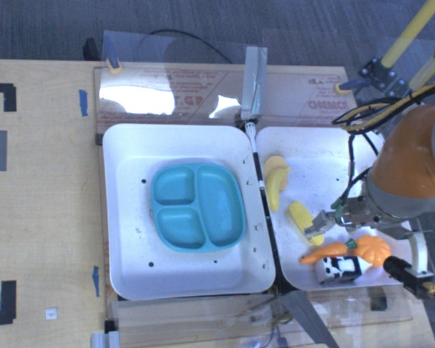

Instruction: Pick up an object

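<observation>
Your table (pixel 36 194) carries two white bins. The left bin (pixel 123 267) holds a teal divided plate (pixel 198 206); the right bin (pixel 312 151) holds the small toys. The arm (pixel 409 165) reaches in from the right, its orange band above the wrist, and its end effector (pixel 325 223) sits low in the right bin, just beside the corn (pixel 301 214); whether it is wide or narrow you cannot tell from here, and nothing is plainly held.

The banana (pixel 276 180) lies near the bins' shared wall. The carrot (pixel 330 250) lies below the end effector, touching a small orange pumpkin-like toy (pixel 373 249) and a black-and-white toy (pixel 341 268).

The corn looks nearest to take. Expect it light, stiff and a little slick, likely hollow plastic; close across its narrow width at mid-length so it won't squirt out.
</observation>
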